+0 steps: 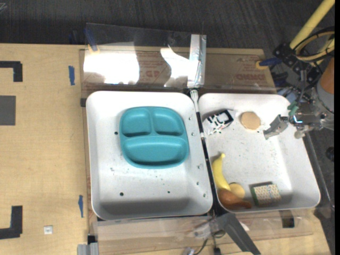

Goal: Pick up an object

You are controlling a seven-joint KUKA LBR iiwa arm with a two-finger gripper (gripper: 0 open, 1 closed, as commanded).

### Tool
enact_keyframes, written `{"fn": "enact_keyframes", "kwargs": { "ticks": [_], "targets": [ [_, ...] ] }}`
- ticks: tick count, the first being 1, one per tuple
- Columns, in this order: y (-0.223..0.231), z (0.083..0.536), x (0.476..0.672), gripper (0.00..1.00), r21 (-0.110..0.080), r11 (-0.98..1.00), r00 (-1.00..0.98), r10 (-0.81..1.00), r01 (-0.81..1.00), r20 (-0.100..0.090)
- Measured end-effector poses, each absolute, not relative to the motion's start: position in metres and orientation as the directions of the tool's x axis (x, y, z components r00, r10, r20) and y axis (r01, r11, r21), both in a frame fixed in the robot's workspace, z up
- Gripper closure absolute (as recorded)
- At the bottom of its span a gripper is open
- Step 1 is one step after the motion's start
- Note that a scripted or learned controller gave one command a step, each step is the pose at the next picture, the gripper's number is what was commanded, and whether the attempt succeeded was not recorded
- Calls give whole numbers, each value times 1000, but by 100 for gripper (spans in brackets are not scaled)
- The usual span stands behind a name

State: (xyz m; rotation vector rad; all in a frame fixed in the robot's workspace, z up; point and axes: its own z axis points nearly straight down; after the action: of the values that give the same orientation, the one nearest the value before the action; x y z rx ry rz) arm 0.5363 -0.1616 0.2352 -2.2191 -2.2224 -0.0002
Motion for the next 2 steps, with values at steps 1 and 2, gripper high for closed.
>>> {"fn": "enact_keyframes", "kwargs": {
  "ticks": [1,2],
  "targets": [
    [-131,122,551,0,-9,-99,99,995,995,1],
    [-111,88,595,0,7,-139,139,990,990,-1]
  ]
}}
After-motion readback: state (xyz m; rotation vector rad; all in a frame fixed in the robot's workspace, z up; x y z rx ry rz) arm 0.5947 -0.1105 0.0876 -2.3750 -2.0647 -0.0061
